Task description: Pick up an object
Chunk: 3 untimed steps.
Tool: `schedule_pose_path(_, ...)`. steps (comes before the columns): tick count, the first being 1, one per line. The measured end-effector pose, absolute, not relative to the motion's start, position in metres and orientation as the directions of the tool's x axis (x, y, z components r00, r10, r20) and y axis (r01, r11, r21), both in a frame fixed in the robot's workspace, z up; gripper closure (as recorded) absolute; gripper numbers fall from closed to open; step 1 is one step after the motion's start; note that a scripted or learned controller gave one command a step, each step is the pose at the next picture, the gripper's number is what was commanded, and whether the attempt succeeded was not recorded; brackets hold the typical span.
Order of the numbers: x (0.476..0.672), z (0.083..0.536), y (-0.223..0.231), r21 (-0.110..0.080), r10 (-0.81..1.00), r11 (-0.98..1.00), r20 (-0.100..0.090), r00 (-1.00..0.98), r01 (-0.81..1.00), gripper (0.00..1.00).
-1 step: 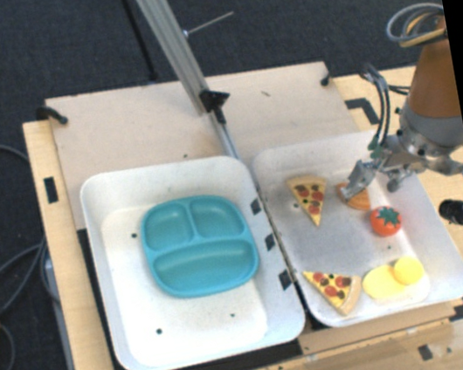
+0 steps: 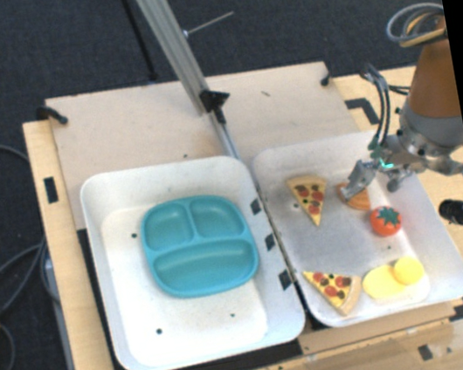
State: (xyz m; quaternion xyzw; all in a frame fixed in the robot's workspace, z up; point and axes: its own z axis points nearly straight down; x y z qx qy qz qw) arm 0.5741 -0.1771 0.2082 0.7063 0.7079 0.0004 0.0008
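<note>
Nearest the camera, along the front wall of the right bin (image 2: 462, 285), a toy pizza slice (image 2: 334, 287) is seen beside two yellow toy pieces: a pale lemon-like piece (image 2: 382, 283) and, touching it on the right, a brighter yellow piece (image 2: 408, 269). Further back in the same bin a red toy tomato (image 2: 386, 221) with a green top is found, and to its left, well apart, a second pizza slice (image 2: 309, 196) is laid with its tip pointing forward. An orange wedge-shaped piece (image 2: 357, 199) is seen just behind the tomato, directly under the gripper (image 2: 373, 175). The two fingers are spread apart, one at each side above the orange piece, and nothing is gripped between them. The grey arm with its orange band (image 2: 435, 82) is seen at the right. In the left bin (image 2: 101, 247) a teal divided plate (image 2: 199, 245) is set flat near the middle. Behind both bins a slanted metal rail (image 2: 175, 43) is mounted.
</note>
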Motion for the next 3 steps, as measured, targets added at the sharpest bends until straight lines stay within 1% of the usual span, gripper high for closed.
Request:
schedule_pose_path(1, 0.574, 0.163, -0.171, -0.003, 1.0, 0.001, -0.001, -0.001, 1.0, 0.0)
schedule_pose_path(2, 0.572, 0.121, -0.169, -0.003, 1.0, 0.0, -0.001, 0.0, 1.0, 0.0)
schedule_pose_path(3, 0.572, 0.1, -0.17, -0.002, 1.0, -0.002, -0.001, 0.002, 1.0, 0.0)
